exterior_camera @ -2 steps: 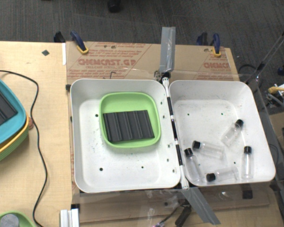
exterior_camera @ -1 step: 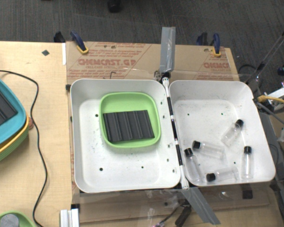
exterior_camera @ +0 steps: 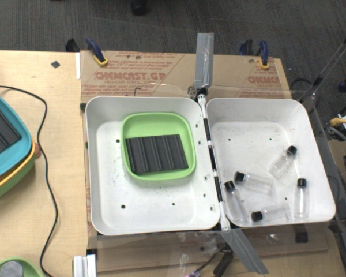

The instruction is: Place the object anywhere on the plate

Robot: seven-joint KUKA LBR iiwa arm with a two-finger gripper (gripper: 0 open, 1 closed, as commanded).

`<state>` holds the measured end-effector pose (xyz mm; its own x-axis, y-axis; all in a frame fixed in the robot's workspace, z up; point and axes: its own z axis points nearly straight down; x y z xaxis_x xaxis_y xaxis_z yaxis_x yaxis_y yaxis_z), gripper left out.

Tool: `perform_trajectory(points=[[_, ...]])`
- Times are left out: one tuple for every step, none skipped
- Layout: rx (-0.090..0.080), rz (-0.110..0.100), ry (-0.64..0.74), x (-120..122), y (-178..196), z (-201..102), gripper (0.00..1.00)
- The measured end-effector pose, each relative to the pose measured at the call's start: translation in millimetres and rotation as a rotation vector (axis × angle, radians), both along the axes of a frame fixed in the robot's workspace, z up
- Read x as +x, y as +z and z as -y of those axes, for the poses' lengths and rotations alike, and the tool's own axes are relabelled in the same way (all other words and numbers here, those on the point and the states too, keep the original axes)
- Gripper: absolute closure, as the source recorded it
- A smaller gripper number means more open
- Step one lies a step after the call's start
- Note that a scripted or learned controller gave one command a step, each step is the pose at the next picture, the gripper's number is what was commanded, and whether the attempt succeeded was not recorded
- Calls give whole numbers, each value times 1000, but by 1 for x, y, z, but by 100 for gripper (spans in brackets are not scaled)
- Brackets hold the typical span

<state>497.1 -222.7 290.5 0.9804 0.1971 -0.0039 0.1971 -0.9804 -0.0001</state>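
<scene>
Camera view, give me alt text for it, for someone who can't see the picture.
A green plate with a dark ribbed insert sits in the left white bin. The right white bin holds five clear vials with black caps, scattered toward its near side.

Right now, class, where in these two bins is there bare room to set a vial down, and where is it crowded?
Free: the left bin floor below the green plate, and the right bin upper-left floor. Crowded: its lower half, where the vials lie.
</scene>
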Motion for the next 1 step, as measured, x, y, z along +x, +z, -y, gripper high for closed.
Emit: perform_trajectory(points=[[0, -1, 6, 35, 117, -1, 0]])
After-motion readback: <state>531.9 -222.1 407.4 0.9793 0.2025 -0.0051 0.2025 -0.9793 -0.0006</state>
